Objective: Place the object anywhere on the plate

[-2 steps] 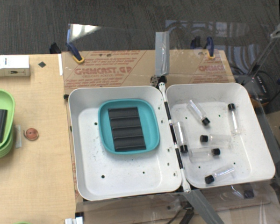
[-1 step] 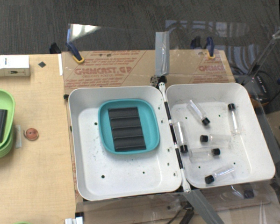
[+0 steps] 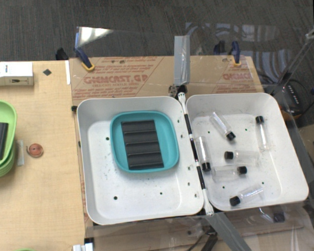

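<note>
A teal plate with a dark ribbed insert lies in the left white bin. The right white bin holds several clear tubes with black caps. One tube lies slanted near the bin's back. Another tube lies along the right side. A long tube rests against the left wall. A further tube lies near the front wall.
A cardboard sheet with clamps lies behind the bins. A green tray sits at the bench's left edge, with a small round red piece beside it. A white box lies at the back left.
</note>
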Available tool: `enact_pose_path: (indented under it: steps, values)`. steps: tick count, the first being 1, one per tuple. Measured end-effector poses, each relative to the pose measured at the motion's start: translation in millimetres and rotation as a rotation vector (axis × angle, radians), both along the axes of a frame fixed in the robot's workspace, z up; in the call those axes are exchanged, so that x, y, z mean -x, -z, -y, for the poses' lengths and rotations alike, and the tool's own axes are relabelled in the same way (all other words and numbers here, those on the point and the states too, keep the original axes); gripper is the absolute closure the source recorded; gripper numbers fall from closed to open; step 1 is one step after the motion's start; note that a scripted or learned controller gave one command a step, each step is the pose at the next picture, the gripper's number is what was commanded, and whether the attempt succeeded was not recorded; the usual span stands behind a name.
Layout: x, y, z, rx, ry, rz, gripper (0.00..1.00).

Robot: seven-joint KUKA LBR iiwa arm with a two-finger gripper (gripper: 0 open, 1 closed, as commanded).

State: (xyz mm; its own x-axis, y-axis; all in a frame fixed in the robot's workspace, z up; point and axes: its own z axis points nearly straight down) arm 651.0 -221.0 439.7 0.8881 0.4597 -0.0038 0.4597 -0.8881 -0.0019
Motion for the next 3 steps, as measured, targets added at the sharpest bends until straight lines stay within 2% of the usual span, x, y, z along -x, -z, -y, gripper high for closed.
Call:
enact_pose_path:
  steps: [2,3]
  values:
    - [3.0,-0.6,1.7,0.000,0.275,0.001,0.00]
    - [-2.9,0.0,0.8,0.000,0.273,0.000,0.00]
